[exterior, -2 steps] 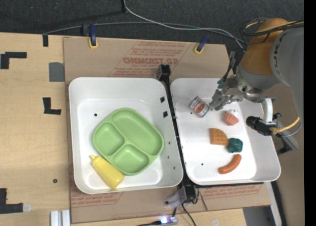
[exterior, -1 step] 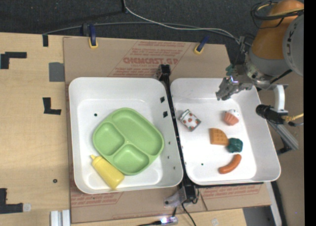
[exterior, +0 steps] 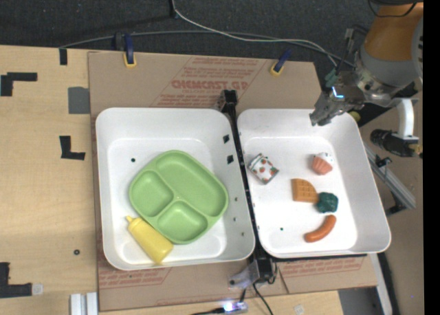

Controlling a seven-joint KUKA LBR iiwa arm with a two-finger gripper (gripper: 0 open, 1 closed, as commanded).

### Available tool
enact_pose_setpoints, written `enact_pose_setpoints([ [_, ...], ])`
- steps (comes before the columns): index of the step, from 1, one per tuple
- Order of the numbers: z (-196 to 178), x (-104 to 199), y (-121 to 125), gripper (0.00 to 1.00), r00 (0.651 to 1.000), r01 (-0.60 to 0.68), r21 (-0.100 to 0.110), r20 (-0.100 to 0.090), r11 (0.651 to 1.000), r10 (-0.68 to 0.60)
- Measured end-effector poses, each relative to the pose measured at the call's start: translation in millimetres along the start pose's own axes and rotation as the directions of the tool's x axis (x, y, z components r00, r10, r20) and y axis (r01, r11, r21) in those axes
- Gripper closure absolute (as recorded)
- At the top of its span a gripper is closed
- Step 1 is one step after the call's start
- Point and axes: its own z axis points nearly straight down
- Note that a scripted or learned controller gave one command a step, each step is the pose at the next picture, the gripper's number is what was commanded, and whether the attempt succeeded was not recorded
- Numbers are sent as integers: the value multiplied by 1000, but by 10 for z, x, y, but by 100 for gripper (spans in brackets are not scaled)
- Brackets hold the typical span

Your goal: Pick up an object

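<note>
The gripper (exterior: 322, 118) hangs at the upper right of the frame, over the top rim of the right bin (exterior: 289, 120); nothing sits between its tips, and whether they are spread or pressed together I cannot tell. The pickable things lie lower in that bin: a small cube (exterior: 262, 168) left of centre, a pink piece (exterior: 321, 164) to the right, an orange wedge (exterior: 303, 190) touching a green lump (exterior: 327, 202), and a sausage (exterior: 320, 228) near the bottom. The pink piece looks the best target, being nearest and standing apart. To do it well, centre above it, come straight down, and close across its narrow side, keeping clear of the bin wall.
</note>
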Motion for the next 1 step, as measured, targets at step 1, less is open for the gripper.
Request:
enact_pose_setpoints([
  [1, 29, 466, 16, 100, 1000, 2, 6, -1, 1000, -2],
])
